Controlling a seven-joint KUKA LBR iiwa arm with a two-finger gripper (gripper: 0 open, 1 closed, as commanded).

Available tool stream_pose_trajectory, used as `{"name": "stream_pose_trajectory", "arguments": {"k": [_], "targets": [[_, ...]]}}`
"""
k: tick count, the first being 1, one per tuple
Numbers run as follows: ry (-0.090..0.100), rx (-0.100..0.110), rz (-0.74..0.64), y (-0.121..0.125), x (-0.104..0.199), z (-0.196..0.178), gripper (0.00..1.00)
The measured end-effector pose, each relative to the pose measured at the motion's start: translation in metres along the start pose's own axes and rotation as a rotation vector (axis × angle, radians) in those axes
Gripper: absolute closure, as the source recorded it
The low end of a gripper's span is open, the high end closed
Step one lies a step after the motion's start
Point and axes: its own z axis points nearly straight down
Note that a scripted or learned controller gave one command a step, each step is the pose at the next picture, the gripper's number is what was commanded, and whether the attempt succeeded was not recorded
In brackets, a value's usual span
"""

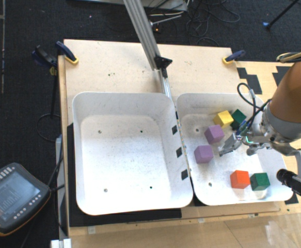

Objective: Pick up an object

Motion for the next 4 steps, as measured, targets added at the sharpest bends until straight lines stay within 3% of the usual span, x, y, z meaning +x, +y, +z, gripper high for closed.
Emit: {"name": "stream_pose_trajectory", "arguments": {"k": [1, 3, 4], "targets": [[-0.001, -0.005, 0.002, 0.001, 0.000, -0.002, 0.00], [0.000, 0.000, 0.002, 0.017, -0.001, 0.098, 0.00], [-0.001, -0.003, 0.002, 0.017, 0.000, 0.117, 0.00]]}}
